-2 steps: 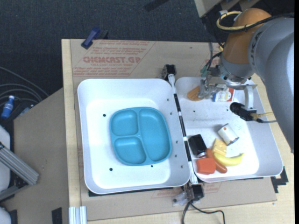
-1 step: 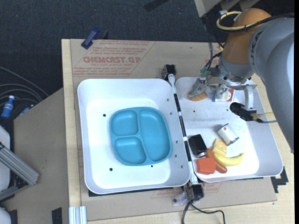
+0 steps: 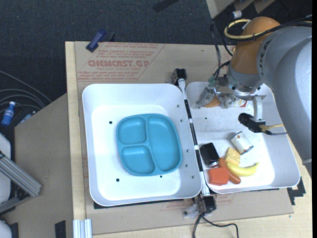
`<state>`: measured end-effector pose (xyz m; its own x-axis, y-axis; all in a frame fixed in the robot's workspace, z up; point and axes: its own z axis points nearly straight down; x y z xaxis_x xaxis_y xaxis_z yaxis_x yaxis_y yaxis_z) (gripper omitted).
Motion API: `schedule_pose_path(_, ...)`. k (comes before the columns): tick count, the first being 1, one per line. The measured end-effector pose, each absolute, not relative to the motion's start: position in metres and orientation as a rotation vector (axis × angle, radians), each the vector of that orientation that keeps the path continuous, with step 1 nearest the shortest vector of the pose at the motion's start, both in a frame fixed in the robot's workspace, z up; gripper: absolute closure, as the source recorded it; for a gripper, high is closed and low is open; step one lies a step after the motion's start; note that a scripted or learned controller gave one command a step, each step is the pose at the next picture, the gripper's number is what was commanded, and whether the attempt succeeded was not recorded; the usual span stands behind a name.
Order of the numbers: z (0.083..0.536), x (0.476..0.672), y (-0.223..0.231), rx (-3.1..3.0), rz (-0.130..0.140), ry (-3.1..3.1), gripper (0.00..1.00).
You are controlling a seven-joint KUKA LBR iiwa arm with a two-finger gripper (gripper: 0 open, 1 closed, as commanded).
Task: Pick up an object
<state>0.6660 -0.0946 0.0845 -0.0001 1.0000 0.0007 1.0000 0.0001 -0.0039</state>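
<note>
Reaching in from the right, the arm sets its hand (image 3: 218, 97) low over the far end of the right bin (image 3: 282, 175), beside something small and orange that is too hidden to name; whether the hand is open or closed I cannot tell. Loose objects lie toward the near end, well apart from the hand: a banana (image 3: 241, 166) with its long axis across the bin, a red-orange piece (image 3: 219, 176) touching it, a black block (image 3: 208, 153), a white cylinder (image 3: 241, 143). Left bin (image 3: 94, 133) holds a blue divided plate (image 3: 148, 144).
</note>
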Motion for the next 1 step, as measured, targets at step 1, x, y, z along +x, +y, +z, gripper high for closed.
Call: schedule_pose_path(1, 0.0946, 0.6656, -0.0946, -2.216, 0.008, -2.221, 1.0)
